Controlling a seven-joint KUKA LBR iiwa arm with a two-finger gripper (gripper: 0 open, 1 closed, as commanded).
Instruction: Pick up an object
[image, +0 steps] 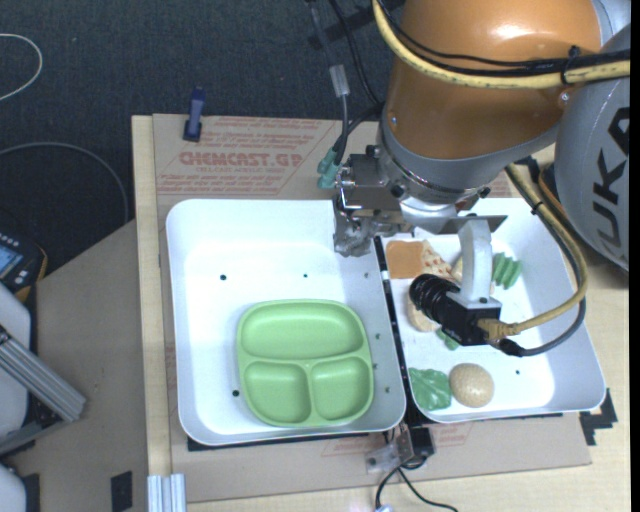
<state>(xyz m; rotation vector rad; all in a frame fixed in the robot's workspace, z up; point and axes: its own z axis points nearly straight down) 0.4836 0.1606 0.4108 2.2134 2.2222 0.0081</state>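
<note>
My gripper (352, 238) hangs low over the far right corner of the left bin (200, 300), right beside the wall that divides the two bins. Nothing shows between its tips. In the right bin (560, 360) an orange-brown flat slab (404, 260) lies close to the gripper, just across the divider. Green bean-like pieces (506, 270) lie further right. A beige round ball (471, 384) and a green leafy piece (430, 388) sit at the near edge. A pale lump (424, 320) is partly hidden under the wrist.
A light green divided plate (305, 360) fills the near half of the left bin. The big orange and grey arm covers the far part of the right bin. A small blue object (194, 113) lies on the bench board behind the bins.
</note>
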